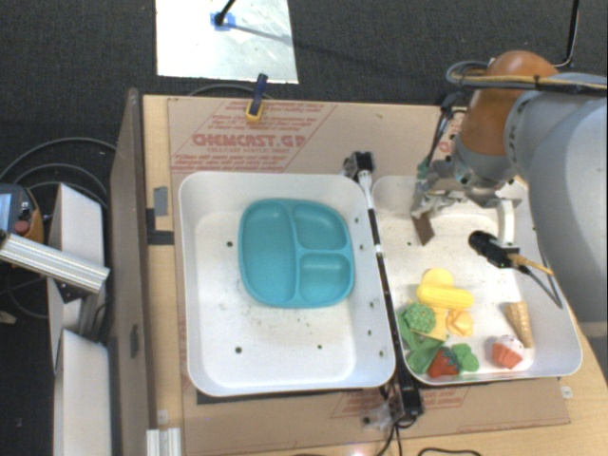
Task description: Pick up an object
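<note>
the gripper (424,224) hangs over the upper part of the right bin (570,354), and i cannot tell its state from here. the toy food, yellow corn (445,293) among it, lies clustered at lower right, well apart. a descent here would likely meet bare floor.

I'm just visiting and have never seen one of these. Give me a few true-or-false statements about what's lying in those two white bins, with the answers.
1. The teal divided plate lies in the left bin. True.
2. The teal plate has toy food piled on it. False: its compartments are bare.
3. The yellow toy lies in the right bin. True.
4. The gripper hovers over the left bin. False: it is over the right bin's far end.
5. The cone-shaped toy sits in the left bin. False: it lies in the right bin, near its right side.
</note>
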You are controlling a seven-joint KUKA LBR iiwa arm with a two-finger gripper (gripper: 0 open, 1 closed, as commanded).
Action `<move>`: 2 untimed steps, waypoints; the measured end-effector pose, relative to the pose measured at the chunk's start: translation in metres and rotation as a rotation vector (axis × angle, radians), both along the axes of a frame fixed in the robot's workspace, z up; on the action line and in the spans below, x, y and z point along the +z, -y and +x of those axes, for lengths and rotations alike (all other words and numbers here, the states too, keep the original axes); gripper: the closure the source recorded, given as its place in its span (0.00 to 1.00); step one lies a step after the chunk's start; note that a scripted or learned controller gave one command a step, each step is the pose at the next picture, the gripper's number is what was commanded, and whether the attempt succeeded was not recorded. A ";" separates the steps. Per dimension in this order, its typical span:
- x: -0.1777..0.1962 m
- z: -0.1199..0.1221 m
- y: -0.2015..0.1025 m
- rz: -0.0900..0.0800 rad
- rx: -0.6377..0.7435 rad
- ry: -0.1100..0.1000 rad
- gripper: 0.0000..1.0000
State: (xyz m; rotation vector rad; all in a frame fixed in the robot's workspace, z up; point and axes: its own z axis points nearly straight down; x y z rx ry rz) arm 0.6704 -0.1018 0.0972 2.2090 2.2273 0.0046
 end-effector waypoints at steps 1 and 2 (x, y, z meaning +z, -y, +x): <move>0.090 -0.022 -0.039 0.002 -0.002 -0.003 1.00; 0.087 -0.025 -0.088 0.002 0.000 -0.004 1.00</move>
